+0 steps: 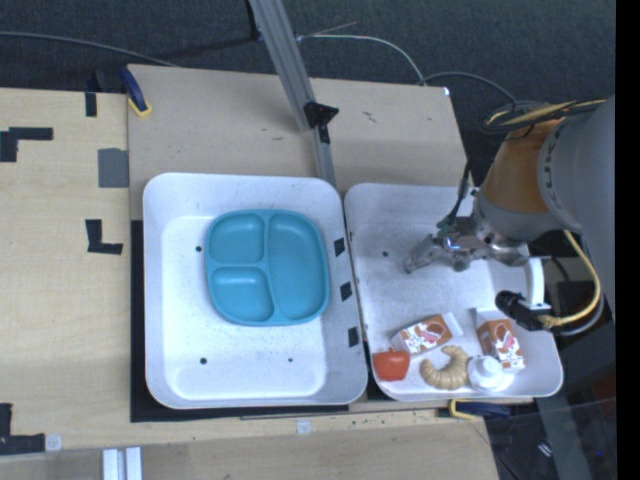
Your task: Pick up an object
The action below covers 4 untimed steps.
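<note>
Hand [418, 260] sits low over the bare upper-middle floor of the right bin [400, 203], nothing between its fingers; can't tell whether they're open or closed from this angle. Pickable items are all clustered along that bin's near edge, well apart from the hand: red piece [392, 365], small carton [424, 334], croissant [446, 368], white bottle [487, 373], second carton [500, 340]. Left bin [170, 298] holds a blue divided plate [267, 267], on the tabletop [60, 298].
</note>
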Tool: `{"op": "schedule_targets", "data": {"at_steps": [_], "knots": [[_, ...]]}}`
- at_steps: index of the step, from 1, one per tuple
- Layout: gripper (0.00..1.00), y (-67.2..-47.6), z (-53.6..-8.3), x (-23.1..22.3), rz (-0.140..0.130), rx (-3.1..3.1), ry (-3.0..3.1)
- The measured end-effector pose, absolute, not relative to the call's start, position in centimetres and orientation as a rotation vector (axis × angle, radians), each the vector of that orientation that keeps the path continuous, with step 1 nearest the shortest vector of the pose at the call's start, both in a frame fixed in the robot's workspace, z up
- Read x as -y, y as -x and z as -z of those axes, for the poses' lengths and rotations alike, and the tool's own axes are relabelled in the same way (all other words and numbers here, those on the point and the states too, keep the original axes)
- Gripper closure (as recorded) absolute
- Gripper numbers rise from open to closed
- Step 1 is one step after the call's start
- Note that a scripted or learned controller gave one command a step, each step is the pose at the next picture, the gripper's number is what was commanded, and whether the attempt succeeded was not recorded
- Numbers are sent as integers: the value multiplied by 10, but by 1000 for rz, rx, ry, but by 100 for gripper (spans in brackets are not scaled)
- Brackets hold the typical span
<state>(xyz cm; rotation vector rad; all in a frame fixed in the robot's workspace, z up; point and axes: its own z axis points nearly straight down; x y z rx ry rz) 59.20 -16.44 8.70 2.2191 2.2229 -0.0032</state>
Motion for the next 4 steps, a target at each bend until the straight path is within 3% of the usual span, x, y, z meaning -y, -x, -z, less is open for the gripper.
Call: {"op": "schedule_targets", "data": {"at_steps": [1, 3, 4], "knots": [[100, -592, -98, 164, 3, -2226, -2219], [100, -594, -208, 169, -2, -2220, -2217], [100, -595, -217, 169, 0, -2223, -2220]]}}
